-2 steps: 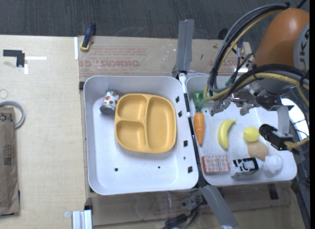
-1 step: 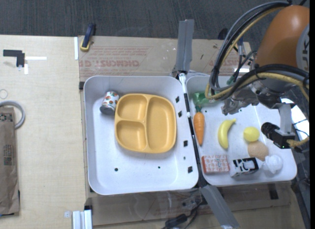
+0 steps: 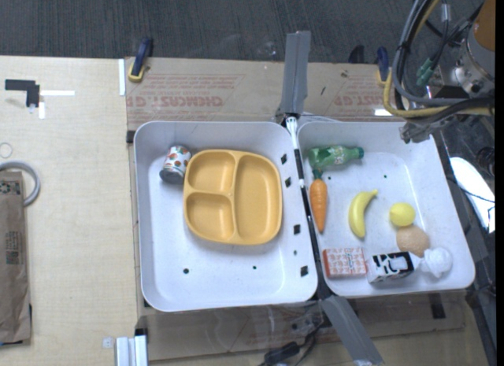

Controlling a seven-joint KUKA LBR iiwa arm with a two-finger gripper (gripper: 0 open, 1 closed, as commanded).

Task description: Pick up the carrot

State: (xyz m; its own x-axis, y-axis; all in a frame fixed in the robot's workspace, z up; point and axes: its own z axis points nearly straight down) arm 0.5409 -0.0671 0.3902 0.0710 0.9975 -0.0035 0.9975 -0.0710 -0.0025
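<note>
Camera view: carrot lies hard against right bin's left wall, open floor on its right toward the banana, green bottle just above its leafy end, long axis vertical, tip toward the red carton; gripper state cannot be told.

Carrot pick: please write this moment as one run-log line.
carrot: lying in right bin, along its left wall, below green bottle | banana: to its right | grasp: not yet done

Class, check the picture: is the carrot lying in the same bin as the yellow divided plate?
No, the carrot lies in the right bin beside the banana, while the yellow divided plate sits in the left bin.
</note>
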